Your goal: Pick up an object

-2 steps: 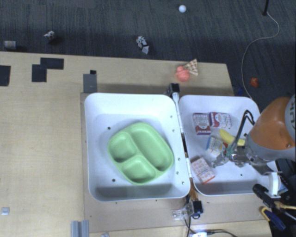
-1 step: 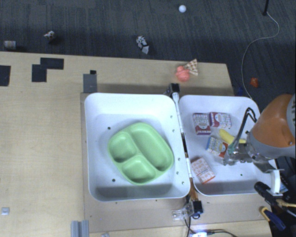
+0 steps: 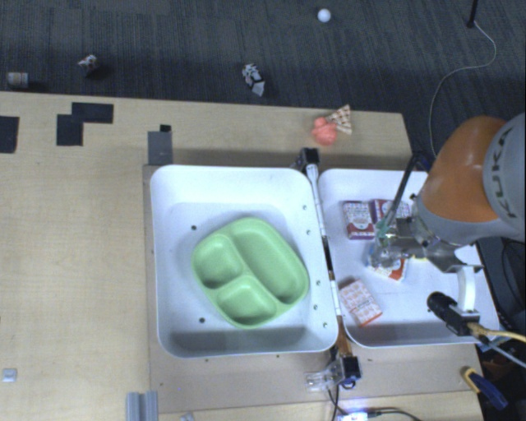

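1. Bench [image 3: 74, 247]: one, light wood, with two white bins side by side on it and dark floor beyond its far edge.
2. Arm [image 3: 477, 177]: one, grey with an orange band, reaching in from the right over the right bin.
3. Left bin [image 3: 177, 205]: one, shallow, white. It holds one green tray.
4. Right bin [image 3: 427, 321]: one, shallow, white. It holds three small packets as far as I can count.
5. Green tray [image 3: 251, 270]: one, three compartments, lying flat in the middle of the left bin, turned at a slant.
6. Gripper [image 3: 385, 251]: one, down low in the right bin, near its middle. Fingers blur into the packet below them; can't tell if they are apart or together, and nothing is clearly seen between them.
7. Far packet [image 3: 362, 218]: one, red and white, flat, at the far side of the right bin, just beyond the gripper.
8. Near packet [image 3: 360, 303]: one, red and white, flat, at the near-left of the right bin, apart from the gripper.
9. Middle packet [image 3: 396, 270]: one, white with an orange-red bit, right under the gripper, mostly covered; probably touching it, view too poor to be sure.
10. Pink ball [image 3: 325, 130]: one, on the bench beyond the bins, with a small striped scrap [image 3: 343, 119] touching it.
11. Floor bits: one white ball [image 3: 324, 15], a few small odds, too tiny to name.
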{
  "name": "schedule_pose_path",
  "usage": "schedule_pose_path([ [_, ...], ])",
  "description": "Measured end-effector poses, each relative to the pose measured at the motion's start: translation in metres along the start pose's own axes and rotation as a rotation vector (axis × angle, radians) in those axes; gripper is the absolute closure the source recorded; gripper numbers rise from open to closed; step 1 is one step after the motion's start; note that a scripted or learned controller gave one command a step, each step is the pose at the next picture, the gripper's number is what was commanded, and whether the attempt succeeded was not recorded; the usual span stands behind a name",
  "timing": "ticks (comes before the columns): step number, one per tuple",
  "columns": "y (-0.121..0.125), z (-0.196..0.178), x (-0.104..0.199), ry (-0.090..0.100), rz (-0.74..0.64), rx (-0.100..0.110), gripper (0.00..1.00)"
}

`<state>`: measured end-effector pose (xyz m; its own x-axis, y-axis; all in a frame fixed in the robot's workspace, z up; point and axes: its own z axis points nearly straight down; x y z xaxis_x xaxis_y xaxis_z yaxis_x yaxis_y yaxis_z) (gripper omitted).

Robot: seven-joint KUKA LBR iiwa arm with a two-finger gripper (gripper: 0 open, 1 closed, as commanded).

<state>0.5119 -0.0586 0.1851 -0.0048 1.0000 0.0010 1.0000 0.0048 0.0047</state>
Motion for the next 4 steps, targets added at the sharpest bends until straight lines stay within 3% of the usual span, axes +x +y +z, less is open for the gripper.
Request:
schedule_pose_path([
  [1,0.000,0.000,-0.001,-0.001,0.001,0.001,0.00],
  [2,0.004,0.088,-0.030,-0.003,0.001,-0.007,0.00],
  [3,0.004,0.079,-0.029,-0.003,0.000,-0.007,1.00],
  [4,0.063,0.000,0.043,0.001,-0.001,0.001,1.00],
])
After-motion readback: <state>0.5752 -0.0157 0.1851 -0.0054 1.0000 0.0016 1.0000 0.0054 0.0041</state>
